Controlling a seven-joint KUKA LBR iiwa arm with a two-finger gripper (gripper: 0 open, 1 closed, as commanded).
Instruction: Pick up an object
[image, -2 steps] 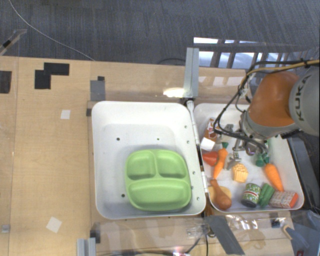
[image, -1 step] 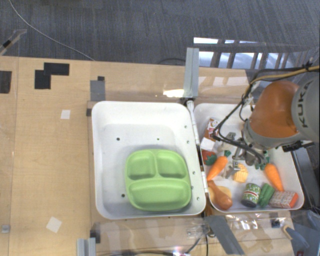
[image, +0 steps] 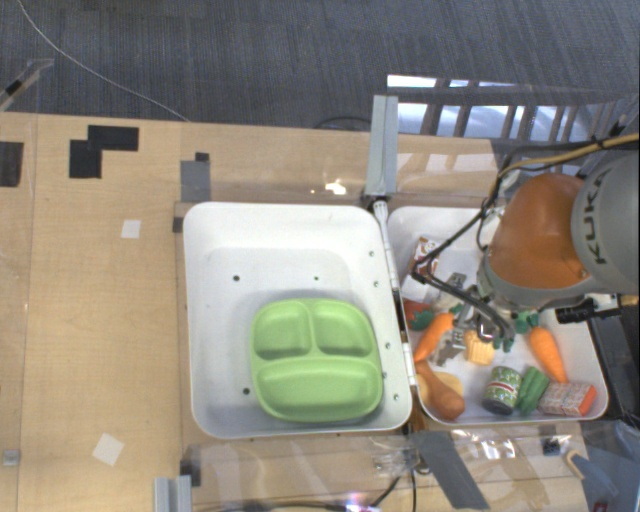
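- The arm (image: 560, 240) came in from three o'clock, its orange band bulging over the right bin (image: 400, 250); the claw (image: 478, 325) hung low over the toys at the middle of that bin
- Whether the claw was clenched or released, I could not tell; wrist and cables covered it, and nothing showed between its tips
- Just at nine o'clock of the claw lay an orange carrot (image: 432, 336), tilted; a small yellow piece (image: 481, 350) sat at six o'clock, touching or nearly touching the metal
- A second carrot (image: 547, 353) lay at four o'clock of the claw, green top toward the wrist; below it, a green patterned can (image: 502, 390), a green block (image: 532, 390) and a red packet (image: 566, 400) crowded the bin's six-o'clock wall
- A brown drumstick-shaped toy (image: 440, 392) rested in the bin's seven-o'clock corner
- The left bin (image: 210, 260) held a green divided plate (image: 316, 358), flat, toward its six o'clock side, well apart from the claw
- Both bins sat side by side on the wooden table (image: 90, 330); black marks (image: 100, 150) dotted its eleven-o'clock corner
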